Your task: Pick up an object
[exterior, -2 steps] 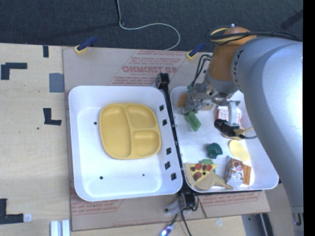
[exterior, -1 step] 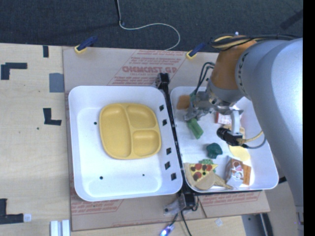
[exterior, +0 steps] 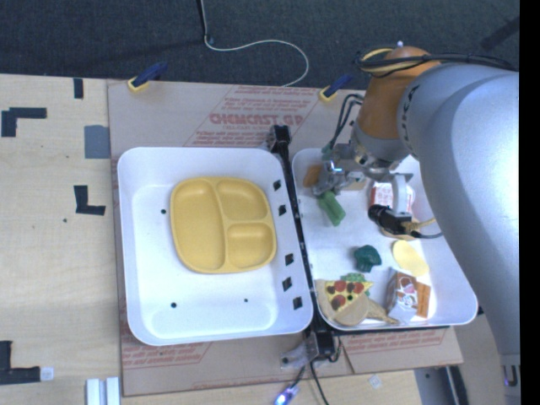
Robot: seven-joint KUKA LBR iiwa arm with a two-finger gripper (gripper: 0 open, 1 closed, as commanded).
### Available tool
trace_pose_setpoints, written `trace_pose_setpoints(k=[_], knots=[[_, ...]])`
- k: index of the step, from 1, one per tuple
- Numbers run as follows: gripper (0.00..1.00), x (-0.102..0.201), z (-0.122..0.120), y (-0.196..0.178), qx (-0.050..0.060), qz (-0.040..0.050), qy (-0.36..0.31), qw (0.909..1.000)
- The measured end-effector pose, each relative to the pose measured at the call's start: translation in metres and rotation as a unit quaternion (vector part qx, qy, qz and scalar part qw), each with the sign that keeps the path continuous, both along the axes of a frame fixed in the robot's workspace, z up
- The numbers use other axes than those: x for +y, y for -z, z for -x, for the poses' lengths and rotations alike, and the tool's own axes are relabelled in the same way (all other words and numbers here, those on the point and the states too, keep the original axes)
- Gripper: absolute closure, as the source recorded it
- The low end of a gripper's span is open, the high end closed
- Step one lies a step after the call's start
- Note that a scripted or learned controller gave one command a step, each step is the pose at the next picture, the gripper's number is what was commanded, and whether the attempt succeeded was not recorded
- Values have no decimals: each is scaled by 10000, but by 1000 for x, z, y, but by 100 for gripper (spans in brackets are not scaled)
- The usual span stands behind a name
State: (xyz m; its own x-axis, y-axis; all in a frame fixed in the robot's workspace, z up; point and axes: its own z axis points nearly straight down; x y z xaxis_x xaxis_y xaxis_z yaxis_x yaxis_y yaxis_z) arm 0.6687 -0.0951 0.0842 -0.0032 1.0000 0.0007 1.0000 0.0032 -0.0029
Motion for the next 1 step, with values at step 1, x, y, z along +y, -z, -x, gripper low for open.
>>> trace_pose_setpoints(k=[1], knots=[[0,2,1,0,-3,8,11,10000]])
